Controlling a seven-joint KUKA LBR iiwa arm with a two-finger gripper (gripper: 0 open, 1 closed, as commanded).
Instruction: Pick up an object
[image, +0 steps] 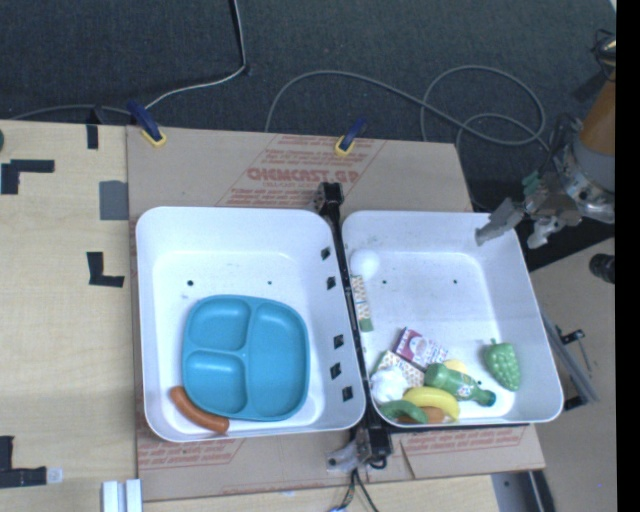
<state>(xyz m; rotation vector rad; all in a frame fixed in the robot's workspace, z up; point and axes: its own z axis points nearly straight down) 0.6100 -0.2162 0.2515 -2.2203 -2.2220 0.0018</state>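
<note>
My gripper (518, 228) hangs over the far right corner of the right bin (440, 270), open, with nothing between its fingers. Toy food is piled at the near end of that bin, well below the gripper in the view: a yellow banana (434, 399), a green bottle (458, 383), a small pink and white carton (419, 349), a white lump (390, 381) and a green bumpy fruit (504, 365) a little apart on the right. In the left bin (165, 250) a blue divided plate (246, 356) lies flat, and an orange-brown sausage (197, 411) rests by its near left edge.
A black divider with clips (338, 300) runs between the bins. A narrow printed strip (360, 302) lies along the right bin's left wall. Cables (470, 120) trail on the dark floor behind the cardboard. The grey arm with its orange band (600, 125) comes in at the upper right.
</note>
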